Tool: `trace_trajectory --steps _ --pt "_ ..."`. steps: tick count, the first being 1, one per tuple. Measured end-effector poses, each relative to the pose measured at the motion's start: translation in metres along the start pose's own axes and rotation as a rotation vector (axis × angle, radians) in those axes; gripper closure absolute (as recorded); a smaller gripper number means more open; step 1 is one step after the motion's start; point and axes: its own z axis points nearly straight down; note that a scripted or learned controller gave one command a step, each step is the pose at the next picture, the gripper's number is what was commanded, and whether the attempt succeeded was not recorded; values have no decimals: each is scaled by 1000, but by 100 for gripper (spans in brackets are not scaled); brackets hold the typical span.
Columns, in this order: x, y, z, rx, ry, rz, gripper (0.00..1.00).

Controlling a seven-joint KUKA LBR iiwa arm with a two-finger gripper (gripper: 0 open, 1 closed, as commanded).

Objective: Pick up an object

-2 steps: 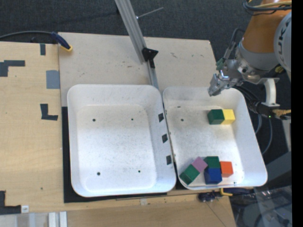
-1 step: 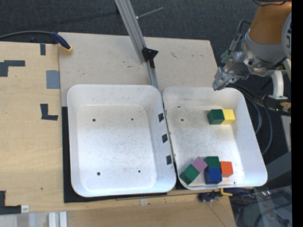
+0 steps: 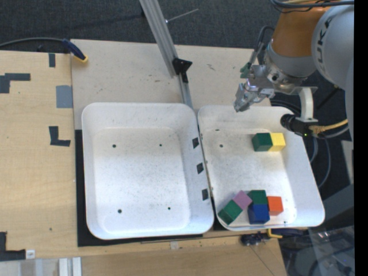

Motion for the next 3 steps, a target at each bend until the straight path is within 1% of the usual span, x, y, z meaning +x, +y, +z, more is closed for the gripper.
trace_trajectory --steps 1,2,3 --pt "50 5 21 1 0 0 100" --pt "110 13 20 -2 0 -2 100" --pt "160 18 21 -2 0 -1 100"
